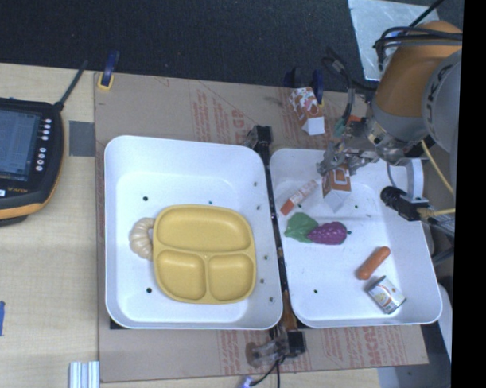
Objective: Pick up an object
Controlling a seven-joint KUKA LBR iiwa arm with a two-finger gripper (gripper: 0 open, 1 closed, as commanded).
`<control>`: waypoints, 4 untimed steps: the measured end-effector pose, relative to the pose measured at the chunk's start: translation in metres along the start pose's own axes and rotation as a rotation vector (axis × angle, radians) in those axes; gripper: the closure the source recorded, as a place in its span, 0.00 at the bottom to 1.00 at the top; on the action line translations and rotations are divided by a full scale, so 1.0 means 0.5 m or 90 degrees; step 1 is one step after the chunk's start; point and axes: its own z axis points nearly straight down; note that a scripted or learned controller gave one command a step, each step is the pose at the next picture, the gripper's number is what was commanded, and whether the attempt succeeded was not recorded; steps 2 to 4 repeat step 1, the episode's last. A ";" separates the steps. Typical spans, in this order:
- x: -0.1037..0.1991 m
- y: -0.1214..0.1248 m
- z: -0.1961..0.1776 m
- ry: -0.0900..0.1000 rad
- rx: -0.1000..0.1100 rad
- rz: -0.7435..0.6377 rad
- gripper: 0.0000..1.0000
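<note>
My gripper [340,164] hangs over the back of the right bin [418,315], directly above a small brown and white carton [336,188] that stands tilted just under it. The gripper touches or nearly touches the carton's top; I cannot tell which. An orange-capped tube [298,197] lies to the left of the carton. In the middle of the bin are a green leaf [301,226] and a purple grape bunch [330,233]. An orange carrot-like piece [373,262] and a small can [384,295] lie toward the front right.
The left bin [124,169] holds a yellow divided plate [203,253] with a beige ridged object [140,236] at its left side. A small box [306,105] sits on the cardboard behind the bins. A control pendant [17,157] rests at far left.
</note>
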 end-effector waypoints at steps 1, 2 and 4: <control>0.118 -0.048 -0.033 -0.001 0.002 -0.001 1.00; 0.118 -0.048 -0.033 -0.001 0.002 -0.001 1.00; 0.118 -0.048 -0.033 -0.001 0.002 -0.001 1.00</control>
